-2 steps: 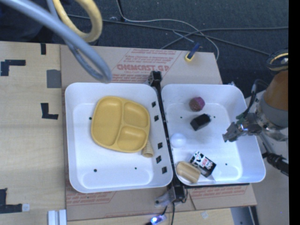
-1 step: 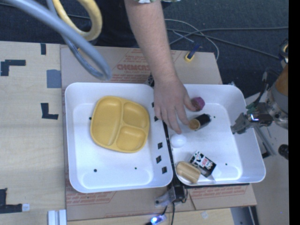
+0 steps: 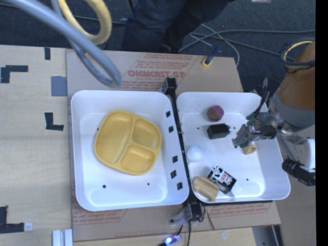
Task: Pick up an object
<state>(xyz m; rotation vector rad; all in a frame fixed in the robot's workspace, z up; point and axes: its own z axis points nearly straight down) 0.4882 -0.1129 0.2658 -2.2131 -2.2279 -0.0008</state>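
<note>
My tool (image 3: 248,140) hangs low in the right bin (image 3: 266,191) above a small tan piece (image 3: 249,149) to grasp it; grip unclear.

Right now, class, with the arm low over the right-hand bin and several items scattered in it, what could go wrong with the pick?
1. The gripper sits near the right bin's wall, over a small tan object; its fingers might scrape the wall or nudge the object away.
2. The black block and purple ball lie close by; a sweep could knock them.
3. The white ball would probably roll if touched.
</note>
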